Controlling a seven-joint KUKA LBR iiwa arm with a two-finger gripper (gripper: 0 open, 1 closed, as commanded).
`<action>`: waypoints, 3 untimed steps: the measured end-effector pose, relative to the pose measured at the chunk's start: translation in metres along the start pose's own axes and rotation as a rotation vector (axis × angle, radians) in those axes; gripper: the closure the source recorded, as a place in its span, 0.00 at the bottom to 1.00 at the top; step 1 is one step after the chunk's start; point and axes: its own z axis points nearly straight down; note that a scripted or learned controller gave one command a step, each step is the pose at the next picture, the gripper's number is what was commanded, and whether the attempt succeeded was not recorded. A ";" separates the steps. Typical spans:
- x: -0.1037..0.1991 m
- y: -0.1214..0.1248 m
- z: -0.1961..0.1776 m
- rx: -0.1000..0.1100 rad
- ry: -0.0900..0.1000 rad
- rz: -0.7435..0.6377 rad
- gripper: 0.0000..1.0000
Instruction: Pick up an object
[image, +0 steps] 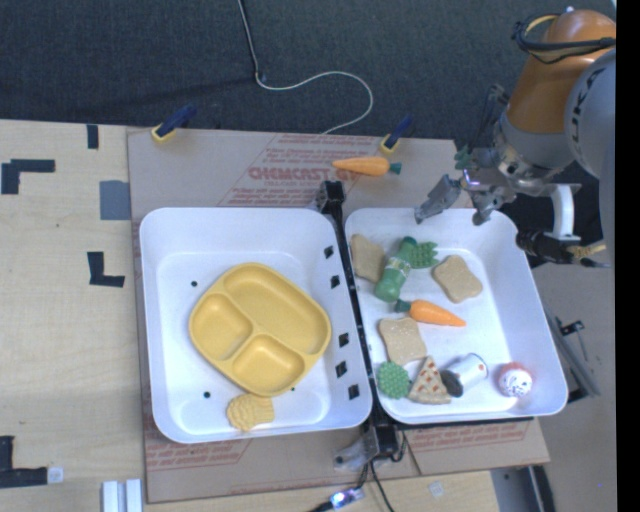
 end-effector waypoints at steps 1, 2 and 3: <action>-0.008 -0.001 0.060 0.005 -0.001 0.001 0.00; -0.002 -0.011 0.117 0.005 0.000 0.000 0.00; -0.001 -0.009 0.143 -0.004 -0.004 -0.002 0.00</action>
